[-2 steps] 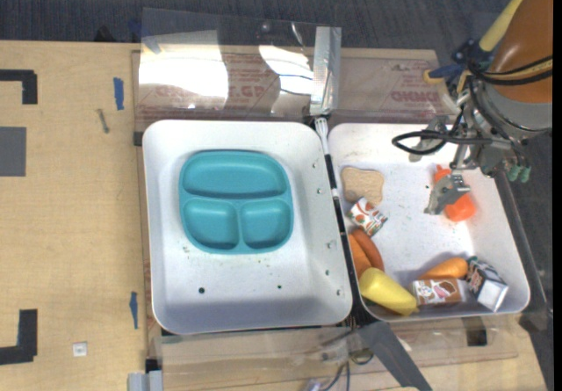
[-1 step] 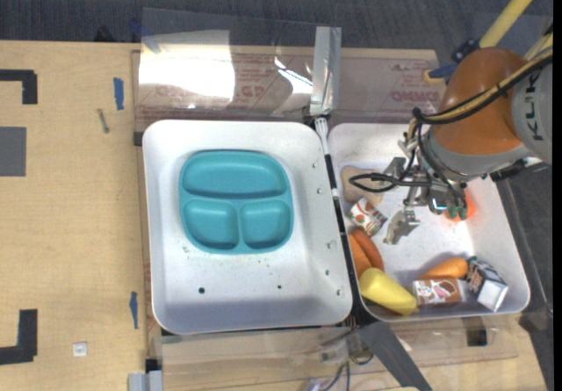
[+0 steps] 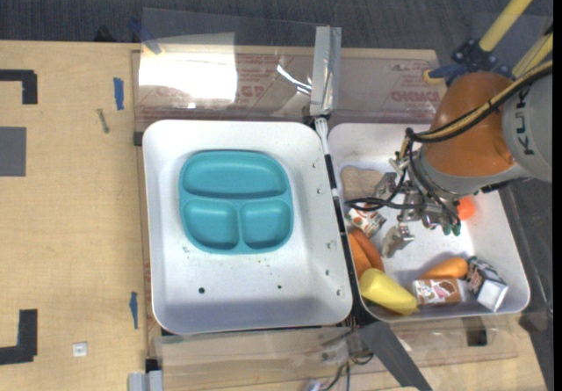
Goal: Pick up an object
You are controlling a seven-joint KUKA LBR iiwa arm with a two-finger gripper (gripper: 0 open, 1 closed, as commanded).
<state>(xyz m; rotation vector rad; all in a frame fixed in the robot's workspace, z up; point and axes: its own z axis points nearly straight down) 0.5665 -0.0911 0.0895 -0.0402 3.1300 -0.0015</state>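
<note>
hovering low over the right bin (image 3: 514, 271), nothing lifted yet

we see the gripper (image 3: 397, 235) down among the clutter, just above the carrot (image 3: 363, 250) and the banana (image 3: 386, 290). we can't tell how wide it stands or whether it has anything. by our read the pick remains to be done; the left bin (image 3: 167, 293) has a teal tray (image 3: 235, 199).

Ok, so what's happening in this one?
The grey arm with the orange band has its claw lowered into the right white bin, above a clutter of small objects: a yellow banana-shaped toy, an orange carrot-shaped toy and others. Nothing is visibly gripped. The left white bin holds a teal divided plate.
</note>
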